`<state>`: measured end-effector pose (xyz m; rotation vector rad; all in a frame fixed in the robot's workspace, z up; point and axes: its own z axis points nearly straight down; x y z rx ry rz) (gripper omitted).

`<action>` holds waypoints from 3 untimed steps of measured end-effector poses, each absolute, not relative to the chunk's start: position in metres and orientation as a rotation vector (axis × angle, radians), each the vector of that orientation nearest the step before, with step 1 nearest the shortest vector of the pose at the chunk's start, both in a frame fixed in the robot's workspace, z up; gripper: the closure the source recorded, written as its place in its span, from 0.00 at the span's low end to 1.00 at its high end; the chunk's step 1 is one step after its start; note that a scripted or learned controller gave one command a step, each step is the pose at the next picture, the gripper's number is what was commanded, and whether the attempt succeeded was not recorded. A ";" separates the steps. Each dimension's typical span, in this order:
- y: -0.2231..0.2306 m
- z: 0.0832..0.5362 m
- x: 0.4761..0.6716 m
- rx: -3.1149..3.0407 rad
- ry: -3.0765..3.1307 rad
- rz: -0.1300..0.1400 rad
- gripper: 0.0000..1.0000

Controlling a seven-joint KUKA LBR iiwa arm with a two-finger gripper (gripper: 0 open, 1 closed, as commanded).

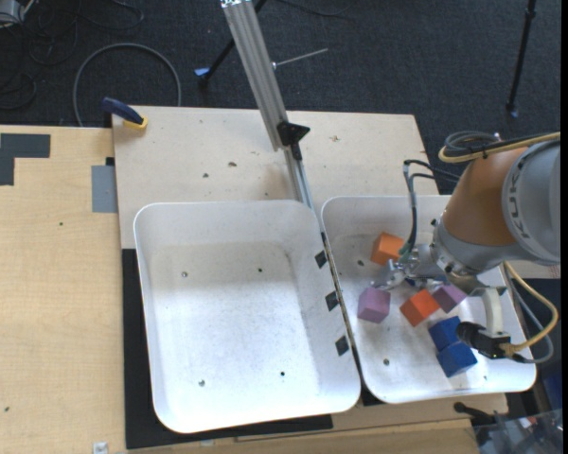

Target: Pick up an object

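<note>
At the near edge of the right-hand shallow white plastic bin (511, 378), two dark blue cubes: one (457, 358) close to the front rim, the other (444, 331) touching it just behind. A little further in, a red-orange cube (418, 307), tilted on a corner, with a pale purple cube (373, 305) to its left, apart from it, near the dividing wall. Just right of the red-orange cube, a second, smaller pale purple block (449, 297), partly tucked beneath the arm's wrist. Further back, an orange cube (389, 248), standing alone toward the bin's far left part.

Low over the middle of this bin, the two-finger metal gripper (404, 271), pointing left between the orange cube and the red-orange cube, with nothing visibly between its fingers; open or closed, impossible to tell from the small tangle of metal seen here. Behind it, the grey arm with the orange band (478, 206), reaching in from the right, black cables looping round.

To the left, the other shallow white plastic bin (161, 253), speckled with small dark marks. Beyond both bins, a slanted aluminium bar (257, 64) rising from the pale wooden bench (199, 154), and a blue-and-yellow clamp handle (124, 112) at the bench's far left corner.
</note>
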<state>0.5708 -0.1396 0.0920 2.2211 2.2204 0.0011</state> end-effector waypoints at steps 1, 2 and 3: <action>-0.129 0.090 0.645 2.232 2.227 -0.019 0.00; -0.128 0.099 0.644 2.228 2.231 -0.021 1.00; -0.063 0.195 0.646 2.215 2.225 0.009 1.00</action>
